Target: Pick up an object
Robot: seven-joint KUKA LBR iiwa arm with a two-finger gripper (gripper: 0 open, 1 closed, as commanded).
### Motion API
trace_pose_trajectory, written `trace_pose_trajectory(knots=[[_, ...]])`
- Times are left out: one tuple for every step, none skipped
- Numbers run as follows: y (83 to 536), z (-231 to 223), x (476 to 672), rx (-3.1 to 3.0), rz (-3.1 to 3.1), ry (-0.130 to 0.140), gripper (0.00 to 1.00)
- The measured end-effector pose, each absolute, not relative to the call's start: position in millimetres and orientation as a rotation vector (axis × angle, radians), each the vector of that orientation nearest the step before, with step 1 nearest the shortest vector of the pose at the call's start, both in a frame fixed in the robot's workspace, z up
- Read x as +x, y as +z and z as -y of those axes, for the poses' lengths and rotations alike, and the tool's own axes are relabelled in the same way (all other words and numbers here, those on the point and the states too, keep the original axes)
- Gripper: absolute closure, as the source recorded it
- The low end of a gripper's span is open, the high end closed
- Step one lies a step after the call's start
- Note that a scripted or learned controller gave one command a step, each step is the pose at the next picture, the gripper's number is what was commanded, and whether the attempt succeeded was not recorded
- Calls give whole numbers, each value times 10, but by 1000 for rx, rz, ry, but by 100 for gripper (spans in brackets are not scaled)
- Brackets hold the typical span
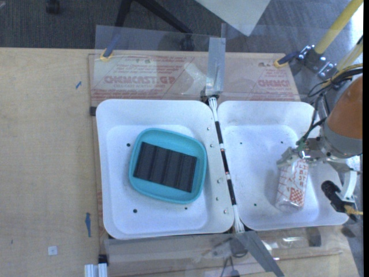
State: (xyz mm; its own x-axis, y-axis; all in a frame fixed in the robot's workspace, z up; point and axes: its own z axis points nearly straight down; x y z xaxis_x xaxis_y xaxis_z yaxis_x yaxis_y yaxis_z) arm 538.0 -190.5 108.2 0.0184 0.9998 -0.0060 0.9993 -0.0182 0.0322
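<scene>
Clear, red-and-white printed crinkly packet (291, 183) in right bin (253, 212)

2 white bins (115, 126); 1 teal tray (167, 165), well left of the gripper (301, 153); 1 clear red-and-white packet (292, 184), just below it.

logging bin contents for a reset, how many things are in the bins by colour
teal tray with dark ridged insert, left bin: 1
clear packet with red and white print, right bin by the hand: 1
total: 2
</scene>
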Motion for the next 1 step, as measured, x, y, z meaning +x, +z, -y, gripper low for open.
trace_pose_trajectory(knots=[[1821,1050,5528,2336,-2102,-2,100]])
